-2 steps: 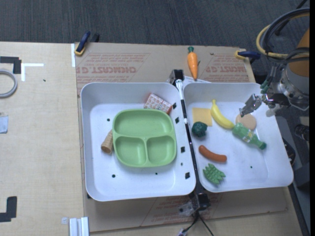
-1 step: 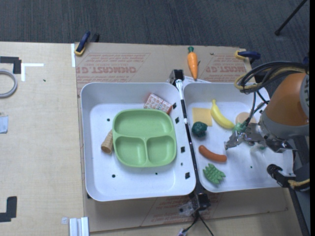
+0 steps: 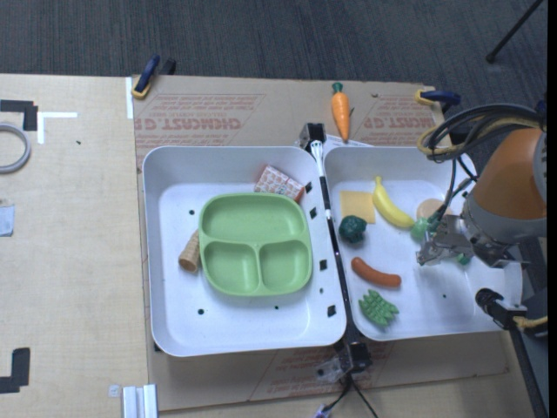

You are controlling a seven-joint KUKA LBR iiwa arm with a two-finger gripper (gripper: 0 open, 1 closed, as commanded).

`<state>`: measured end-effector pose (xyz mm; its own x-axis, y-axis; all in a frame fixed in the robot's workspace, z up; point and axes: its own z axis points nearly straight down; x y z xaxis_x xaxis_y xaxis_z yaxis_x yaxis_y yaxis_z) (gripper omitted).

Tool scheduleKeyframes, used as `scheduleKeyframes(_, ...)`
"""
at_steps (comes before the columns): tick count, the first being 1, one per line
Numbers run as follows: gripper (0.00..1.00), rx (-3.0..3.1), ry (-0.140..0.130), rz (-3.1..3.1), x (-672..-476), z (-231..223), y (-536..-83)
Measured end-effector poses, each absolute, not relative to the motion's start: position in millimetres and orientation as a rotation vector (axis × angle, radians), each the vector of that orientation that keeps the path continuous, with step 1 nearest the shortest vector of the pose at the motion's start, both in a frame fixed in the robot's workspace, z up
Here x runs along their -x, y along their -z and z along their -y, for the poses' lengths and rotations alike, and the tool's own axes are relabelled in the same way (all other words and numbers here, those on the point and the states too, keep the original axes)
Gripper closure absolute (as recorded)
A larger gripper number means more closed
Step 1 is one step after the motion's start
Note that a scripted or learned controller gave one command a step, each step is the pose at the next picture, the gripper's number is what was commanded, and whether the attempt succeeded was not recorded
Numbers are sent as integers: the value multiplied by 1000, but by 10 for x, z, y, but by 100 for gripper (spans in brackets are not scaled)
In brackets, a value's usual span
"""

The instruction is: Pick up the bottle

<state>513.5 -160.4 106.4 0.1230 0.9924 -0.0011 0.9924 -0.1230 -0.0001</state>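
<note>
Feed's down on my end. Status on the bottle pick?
Gripper low in right bin, jaws' state unclear. Bottle not identifiable. Banana, sausage lie close by.

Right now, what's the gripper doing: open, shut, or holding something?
Gripper: low in the right bin, beside the banana; open or shut cannot be told.

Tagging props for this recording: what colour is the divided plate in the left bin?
Light green, plain; the divided plate shows clearly in the camera view.
</note>
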Motion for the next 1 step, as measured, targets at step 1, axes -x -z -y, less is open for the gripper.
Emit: scheduleKeyframes(1,100,-2507,2,-1893,-4774,1292,-2382)
